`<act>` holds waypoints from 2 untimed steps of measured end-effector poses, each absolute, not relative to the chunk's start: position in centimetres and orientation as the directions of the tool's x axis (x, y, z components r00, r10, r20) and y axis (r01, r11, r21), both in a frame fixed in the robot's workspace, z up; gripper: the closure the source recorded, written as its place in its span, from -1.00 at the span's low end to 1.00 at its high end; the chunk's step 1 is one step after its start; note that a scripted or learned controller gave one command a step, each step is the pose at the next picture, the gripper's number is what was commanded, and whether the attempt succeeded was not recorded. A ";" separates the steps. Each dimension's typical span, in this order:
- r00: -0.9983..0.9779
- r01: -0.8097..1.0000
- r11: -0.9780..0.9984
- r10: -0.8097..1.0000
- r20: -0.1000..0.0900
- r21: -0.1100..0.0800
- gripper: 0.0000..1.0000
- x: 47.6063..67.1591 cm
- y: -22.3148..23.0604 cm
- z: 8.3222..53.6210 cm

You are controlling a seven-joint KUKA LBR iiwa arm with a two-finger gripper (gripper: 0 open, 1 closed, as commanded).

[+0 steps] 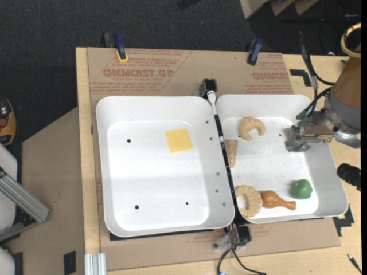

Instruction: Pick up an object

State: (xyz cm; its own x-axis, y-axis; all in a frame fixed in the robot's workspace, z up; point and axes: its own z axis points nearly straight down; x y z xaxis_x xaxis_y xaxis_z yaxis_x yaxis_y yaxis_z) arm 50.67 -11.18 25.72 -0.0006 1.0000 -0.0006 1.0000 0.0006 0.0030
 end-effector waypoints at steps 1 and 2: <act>-0.006 1.000 0.006 1.000 -0.002 0.019 1.00 51.6 -8.6 39.7; -0.009 1.000 0.009 1.000 0.003 -0.008 1.00 51.4 1.3 29.5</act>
State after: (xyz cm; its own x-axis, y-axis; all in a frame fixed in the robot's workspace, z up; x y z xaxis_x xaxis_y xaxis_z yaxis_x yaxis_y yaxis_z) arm 51.43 1.35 29.48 -0.0092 1.0000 0.0027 0.9999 0.0092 -0.0084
